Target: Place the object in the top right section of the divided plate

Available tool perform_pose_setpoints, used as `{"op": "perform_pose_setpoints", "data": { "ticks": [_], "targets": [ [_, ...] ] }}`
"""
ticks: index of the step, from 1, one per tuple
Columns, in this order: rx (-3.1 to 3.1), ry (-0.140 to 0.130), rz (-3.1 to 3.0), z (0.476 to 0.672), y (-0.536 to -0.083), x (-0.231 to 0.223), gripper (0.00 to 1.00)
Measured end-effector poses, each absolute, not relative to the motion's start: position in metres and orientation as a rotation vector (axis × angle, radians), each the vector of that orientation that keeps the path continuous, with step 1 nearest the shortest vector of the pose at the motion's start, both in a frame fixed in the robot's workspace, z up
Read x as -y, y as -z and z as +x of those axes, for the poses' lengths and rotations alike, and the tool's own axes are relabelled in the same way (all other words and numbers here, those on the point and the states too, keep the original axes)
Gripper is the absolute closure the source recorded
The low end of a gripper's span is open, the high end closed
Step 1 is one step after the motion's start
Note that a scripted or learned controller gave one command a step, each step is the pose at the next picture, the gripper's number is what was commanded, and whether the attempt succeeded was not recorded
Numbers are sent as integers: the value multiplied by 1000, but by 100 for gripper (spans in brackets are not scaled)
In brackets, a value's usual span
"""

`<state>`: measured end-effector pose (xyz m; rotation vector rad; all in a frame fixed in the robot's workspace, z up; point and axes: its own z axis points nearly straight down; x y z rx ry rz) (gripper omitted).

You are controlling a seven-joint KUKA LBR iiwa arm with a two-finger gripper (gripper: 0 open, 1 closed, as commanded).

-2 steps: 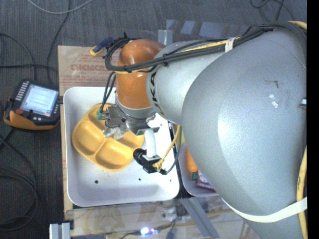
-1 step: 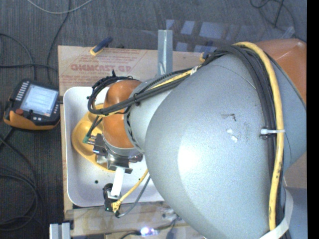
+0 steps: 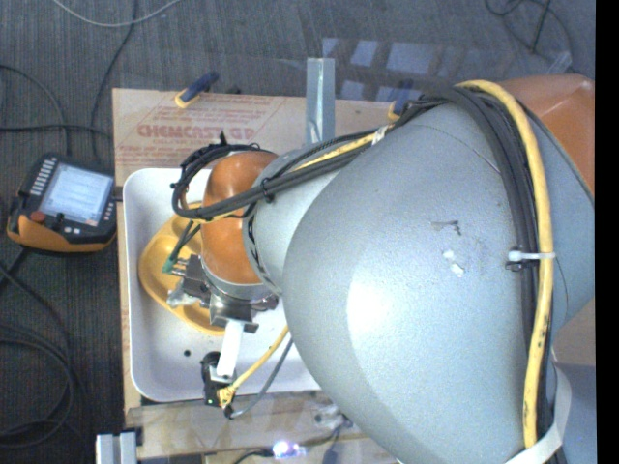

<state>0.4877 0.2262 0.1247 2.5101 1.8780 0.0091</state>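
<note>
Currently gripper is held directly over divided plate at bin's left edge; grip state cannot be told

Plate: yellow, round, lying flat in the white bin; I see just its left part.

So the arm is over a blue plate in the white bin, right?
Not quite: the plate is yellow, not blue. The camera view shows it lying in the white bin, with the grey arm over it.
</note>
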Motion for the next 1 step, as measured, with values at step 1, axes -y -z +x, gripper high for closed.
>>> {"op": "perform_pose_setpoints", "data": {
  "ticks": [1],
  "targets": [
    [-2008, 9, 2413, 516, -227, -232, 0]
  ]
}}
